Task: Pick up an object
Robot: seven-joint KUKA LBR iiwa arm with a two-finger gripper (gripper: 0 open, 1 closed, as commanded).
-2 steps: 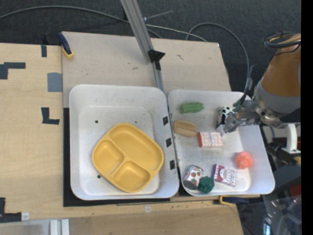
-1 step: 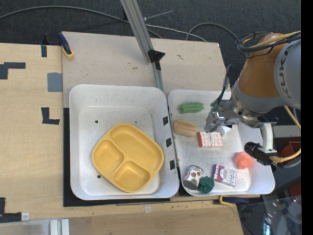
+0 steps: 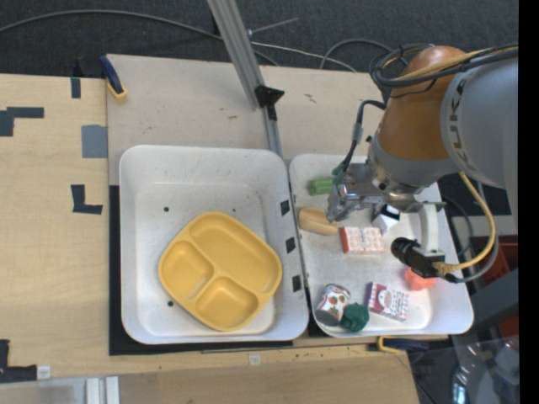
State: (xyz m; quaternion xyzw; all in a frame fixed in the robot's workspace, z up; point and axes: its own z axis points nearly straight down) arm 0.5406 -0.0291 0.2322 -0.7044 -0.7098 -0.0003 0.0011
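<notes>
The grey arm with the orange band comes in from the right and hangs over the far part of the right bin (image 3: pixel 459 314). Its gripper (image 3: pixel 347 204) points down toward the left side of this bin, close to the wall that the two bins share. The metal fingers (image 3: pixel 341 199) are small and partly covered by the wrist, so I cannot tell if they are spread or pressed together, and no object is seen between them. Just beside the fingertips, on the side of the left bin, a tan bread-like piece (image 3: pixel 316 221) lies on the bin floor; it looks very near the fingers, but I cannot tell if it touches them. A small green object (image 3: pixel 320 187) lies on the far side of the gripper, near the bin's far left corner. On the near side of the gripper, a little apart from it, lies a small white and red box (image 3: pixel 362 241). Nearer to the front wall there are a round red and white item (image 3: pixel 333 301) with a dark green piece (image 3: pixel 355 317) touching it, and a purple and white packet (image 3: pixel 388 301) beside them. An orange thing (image 3: pixel 418 278) lies near the right wall. In the left bin (image 3: pixel 135 225) a yellow divided tray (image 3: pixel 221 269) lies flat, well apart from the gripper.
</notes>
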